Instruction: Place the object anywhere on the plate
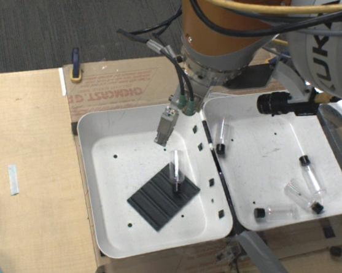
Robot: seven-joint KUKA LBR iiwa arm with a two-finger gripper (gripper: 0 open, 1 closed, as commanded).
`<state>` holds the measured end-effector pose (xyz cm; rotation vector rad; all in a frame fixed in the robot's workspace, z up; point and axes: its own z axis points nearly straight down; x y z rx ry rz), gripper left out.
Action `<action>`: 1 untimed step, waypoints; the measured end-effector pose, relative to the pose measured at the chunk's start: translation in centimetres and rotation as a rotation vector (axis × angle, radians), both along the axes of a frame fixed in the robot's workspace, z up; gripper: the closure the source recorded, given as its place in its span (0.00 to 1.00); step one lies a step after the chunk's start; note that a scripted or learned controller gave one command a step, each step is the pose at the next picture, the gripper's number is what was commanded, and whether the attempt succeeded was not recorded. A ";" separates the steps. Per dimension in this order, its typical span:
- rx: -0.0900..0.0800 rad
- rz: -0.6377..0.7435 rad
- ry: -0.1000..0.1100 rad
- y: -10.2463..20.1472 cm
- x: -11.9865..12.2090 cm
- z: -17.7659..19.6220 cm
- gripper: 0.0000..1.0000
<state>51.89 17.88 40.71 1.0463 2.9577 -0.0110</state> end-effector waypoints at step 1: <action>-0.002 0.000 -0.001 0.0 0.1 0.8 1.00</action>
